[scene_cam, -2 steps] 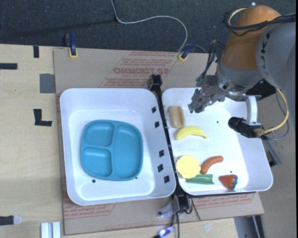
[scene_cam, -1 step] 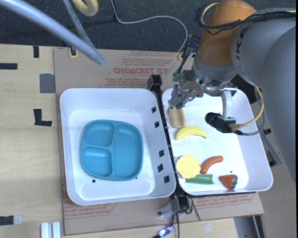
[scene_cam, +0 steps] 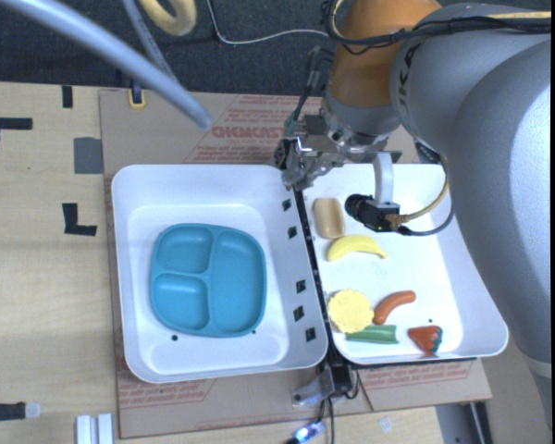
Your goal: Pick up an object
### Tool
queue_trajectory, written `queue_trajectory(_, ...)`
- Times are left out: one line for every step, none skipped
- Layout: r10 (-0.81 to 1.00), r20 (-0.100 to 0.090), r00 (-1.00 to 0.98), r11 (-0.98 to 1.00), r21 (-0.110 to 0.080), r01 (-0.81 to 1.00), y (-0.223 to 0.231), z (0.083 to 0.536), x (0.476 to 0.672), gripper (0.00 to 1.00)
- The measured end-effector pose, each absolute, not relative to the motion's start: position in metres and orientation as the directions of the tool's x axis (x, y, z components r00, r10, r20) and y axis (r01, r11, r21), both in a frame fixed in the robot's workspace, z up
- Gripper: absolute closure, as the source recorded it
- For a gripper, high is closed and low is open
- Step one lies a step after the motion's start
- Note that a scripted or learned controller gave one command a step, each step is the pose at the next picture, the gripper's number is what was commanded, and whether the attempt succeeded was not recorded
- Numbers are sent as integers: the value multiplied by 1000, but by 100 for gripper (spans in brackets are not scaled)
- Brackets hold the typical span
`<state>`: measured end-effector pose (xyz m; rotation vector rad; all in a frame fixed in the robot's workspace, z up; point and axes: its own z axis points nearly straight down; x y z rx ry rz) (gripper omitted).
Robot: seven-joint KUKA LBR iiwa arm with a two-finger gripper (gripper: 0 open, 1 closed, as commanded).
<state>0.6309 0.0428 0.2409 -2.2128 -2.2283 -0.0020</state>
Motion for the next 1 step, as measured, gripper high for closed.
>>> queue_trajectory(1000,1,-6,6,-1,1000,99,222,653,100)
